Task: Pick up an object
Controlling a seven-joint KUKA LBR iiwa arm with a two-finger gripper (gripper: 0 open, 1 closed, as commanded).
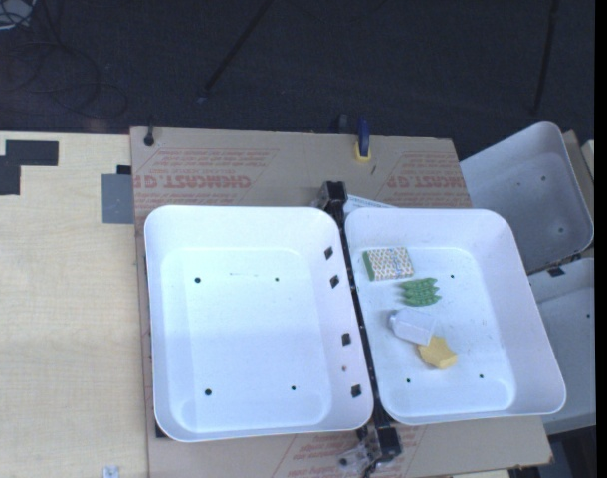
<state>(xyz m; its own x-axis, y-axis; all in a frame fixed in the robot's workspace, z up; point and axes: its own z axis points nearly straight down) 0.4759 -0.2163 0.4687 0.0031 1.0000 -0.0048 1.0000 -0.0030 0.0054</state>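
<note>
The one camera looks down at a slant on two shallow white bins set side by side on a brown board; the right bin (pixel 503 267) carries all the loose objects, gathered in its left half near the wall it shares with its neighbour. Nearest the far rim lies a small patterned block (pixel 388 263), flat, speckled green and white; just beside it toward the camera sits a green leafy piece (pixel 420 292); below that a pale translucent block (pixel 414 326) lies tilted; touching its near right corner is a yellow piece (pixel 439 354). The state of the gripper cannot be told from this view, so nothing can be said about how the objects stand relative to it.

The right half of the right bin is bare white floor, with open room between the objects and the right and near walls; the patterned block lies close to the dividing wall, the others a little further in. The left bin (pixel 174 267) shows bare white floor with a few small dark dots; a row of black clips (pixel 335 281) runs along the seam between the bins.

The board (pixel 244 172) bears reddish mirrored print; it rests on a pale wooden bench (pixel 55 317); a further white tray (pixel 532 187) leans at the right; beyond the bench the floor is dark, with cables trailing across it.
</note>
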